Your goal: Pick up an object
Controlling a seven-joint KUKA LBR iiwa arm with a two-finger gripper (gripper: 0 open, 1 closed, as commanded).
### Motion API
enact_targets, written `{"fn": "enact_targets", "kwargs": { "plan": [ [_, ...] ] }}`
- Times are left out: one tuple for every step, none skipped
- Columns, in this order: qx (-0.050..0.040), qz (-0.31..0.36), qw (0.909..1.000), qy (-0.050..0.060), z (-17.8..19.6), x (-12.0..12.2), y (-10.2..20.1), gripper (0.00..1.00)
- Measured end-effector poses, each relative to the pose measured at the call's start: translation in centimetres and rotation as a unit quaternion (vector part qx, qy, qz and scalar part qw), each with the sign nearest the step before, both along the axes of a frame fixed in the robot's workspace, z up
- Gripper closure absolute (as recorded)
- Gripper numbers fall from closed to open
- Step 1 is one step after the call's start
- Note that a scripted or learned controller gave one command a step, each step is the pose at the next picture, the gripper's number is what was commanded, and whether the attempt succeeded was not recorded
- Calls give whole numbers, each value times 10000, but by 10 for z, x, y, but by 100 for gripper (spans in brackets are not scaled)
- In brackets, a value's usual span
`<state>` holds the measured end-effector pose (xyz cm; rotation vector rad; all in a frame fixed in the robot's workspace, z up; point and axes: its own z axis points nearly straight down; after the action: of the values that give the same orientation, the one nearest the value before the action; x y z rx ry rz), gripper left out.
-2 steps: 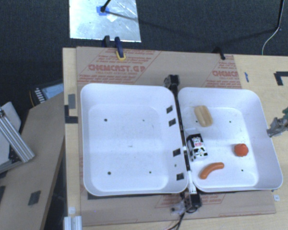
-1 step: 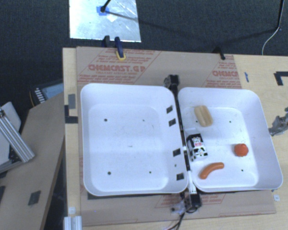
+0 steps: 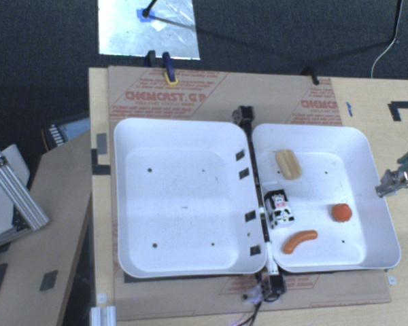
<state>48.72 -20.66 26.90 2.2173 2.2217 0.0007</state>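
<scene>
While parked at the far-right edge of the scene, just outside the right bin (image 3: 377, 161): the gripper (image 3: 396, 180) – small, grey, metallic, partly cut off. Impossible to tell whether the jaws are released or clenched; nothing visibly held.

Judged as the approach step, with no pick begun. Next move, by this reading: reach left over the bin wall, choose one object, descend onto it with room on both sides.

Four candidates, all in the right bin, well apart from one another:
- tan bread-like piece (image 3: 287, 164), oblong and rounded, matte, at the far left of the bin.
- black-and-white toy (image 3: 279, 208), blocky, close against the left wall – awkward to reach around.
- orange-red ball (image 3: 341, 212), round, smooth, likely to roll; nearest the gripper.
- orange sausage (image 3: 300, 240), curved, slender, glossy-looking, at the near side.

Left bin (image 3: 122, 182): smooth white plastic, shallow, rounded corners.
</scene>
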Motion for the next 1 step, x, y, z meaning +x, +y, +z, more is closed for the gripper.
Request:
{"fn": "enact_targets", "kwargs": {
  "plan": [
    [-1, 7, 10000, -8, 8, 0, 0, 100]
  ]
}}
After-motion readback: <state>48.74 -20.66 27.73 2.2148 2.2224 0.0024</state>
